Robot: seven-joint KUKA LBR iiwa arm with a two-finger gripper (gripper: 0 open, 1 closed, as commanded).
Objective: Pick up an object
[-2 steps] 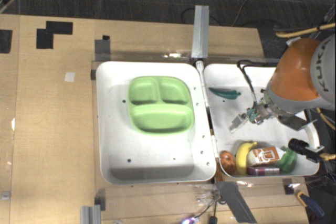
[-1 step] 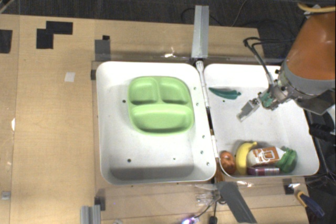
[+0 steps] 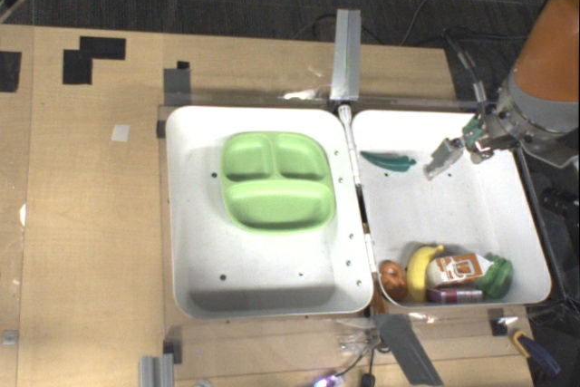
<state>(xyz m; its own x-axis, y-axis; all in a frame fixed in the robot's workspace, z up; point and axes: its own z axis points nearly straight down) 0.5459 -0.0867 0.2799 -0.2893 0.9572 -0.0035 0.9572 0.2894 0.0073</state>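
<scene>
Camera view: gripper [image 3: 446, 157] hanging over upper part of right bin [image 3: 535, 222], apparently to descend; whether spread or pressed together, cannot tell. Nearest candidate, teal object [image 3: 388, 161], just beside. Banana [image 3: 421, 267] and other items crowded in lower corner, harder to isolate.

Pale wooden surface [image 3: 91, 195] matt, smooth. Two shallow white plastic bins [image 3: 195, 195] slightly glossy. Green compartmented plastic plate [image 3: 275, 178] smooth, satin. Grey metal divider bar [image 3: 346, 59] brushed.

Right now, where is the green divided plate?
The green divided plate lies flat in the left bin, toward its far side, across the divider from the teal item.
</scene>
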